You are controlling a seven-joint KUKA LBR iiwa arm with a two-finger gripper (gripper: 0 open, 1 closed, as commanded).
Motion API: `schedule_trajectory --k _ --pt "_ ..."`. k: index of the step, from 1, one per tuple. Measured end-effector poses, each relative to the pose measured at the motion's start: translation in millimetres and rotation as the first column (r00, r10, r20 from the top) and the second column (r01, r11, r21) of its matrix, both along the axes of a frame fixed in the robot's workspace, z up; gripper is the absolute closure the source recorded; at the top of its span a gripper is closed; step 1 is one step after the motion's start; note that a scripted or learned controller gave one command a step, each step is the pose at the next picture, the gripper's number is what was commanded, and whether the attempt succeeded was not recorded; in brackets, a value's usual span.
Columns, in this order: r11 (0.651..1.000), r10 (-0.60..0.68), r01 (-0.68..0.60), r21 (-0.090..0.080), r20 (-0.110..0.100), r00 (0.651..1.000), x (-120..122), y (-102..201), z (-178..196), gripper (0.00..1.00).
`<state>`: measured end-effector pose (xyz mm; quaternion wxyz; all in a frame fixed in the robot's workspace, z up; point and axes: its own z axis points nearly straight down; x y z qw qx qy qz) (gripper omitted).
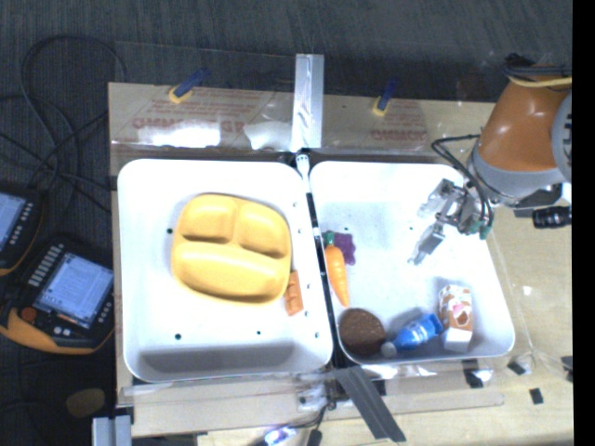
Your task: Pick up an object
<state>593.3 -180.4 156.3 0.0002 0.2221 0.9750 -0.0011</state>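
My gripper [433, 223] hangs over the upper right part of the right bin [390, 186], its fingers open and nothing between them. Below it, along the bin's front, lie a small carton [455, 314], a blue bottle [416, 334] and a brown round thing [362, 330]. An orange carrot [336, 272] and a purple piece [344, 244] rest by the bin's left wall. The left bin [149, 342] holds a yellow divided tray [231, 246], with an orange piece [294, 293] at its right edge.
A metal divider [308, 100] stands behind the seam between the bins. Handheld controllers [58, 291] and cables lie on the floor at the left. The arm's orange band [526, 128] is at the upper right.
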Motion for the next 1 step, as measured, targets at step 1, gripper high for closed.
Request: schedule_trajectory --k 1 --pt "0.998 0.070 -0.070 0.000 0.000 0.998 -60.7 -43.7 -44.7 0.00"
